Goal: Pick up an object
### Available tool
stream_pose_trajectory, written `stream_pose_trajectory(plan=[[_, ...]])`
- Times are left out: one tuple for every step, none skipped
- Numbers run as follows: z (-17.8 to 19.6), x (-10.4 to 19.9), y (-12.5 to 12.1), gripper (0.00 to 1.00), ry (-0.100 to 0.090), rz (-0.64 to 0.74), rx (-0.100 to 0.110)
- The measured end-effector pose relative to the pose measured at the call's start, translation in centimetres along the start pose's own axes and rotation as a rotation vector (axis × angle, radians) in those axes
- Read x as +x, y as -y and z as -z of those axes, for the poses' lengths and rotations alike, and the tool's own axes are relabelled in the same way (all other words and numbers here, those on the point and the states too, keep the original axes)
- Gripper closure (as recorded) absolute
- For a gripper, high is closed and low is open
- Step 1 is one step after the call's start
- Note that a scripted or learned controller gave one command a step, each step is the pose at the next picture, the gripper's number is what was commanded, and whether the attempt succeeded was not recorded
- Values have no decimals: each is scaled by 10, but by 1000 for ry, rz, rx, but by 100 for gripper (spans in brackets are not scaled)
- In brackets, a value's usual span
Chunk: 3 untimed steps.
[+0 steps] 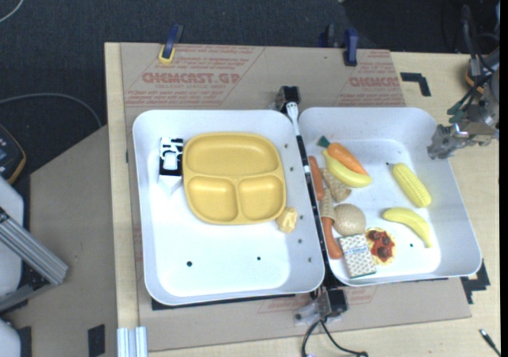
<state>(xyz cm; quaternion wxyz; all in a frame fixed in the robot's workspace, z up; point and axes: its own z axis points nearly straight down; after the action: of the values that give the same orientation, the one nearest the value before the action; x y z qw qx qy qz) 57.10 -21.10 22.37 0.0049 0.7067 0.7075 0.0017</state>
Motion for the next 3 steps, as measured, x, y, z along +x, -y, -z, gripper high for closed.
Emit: stream_pose_trajectory(plan=[[2,0,-1,100,-2,0,5],[-8,54,15,100,-8,3,13],[-1,111,26,100,-8,5,12]])
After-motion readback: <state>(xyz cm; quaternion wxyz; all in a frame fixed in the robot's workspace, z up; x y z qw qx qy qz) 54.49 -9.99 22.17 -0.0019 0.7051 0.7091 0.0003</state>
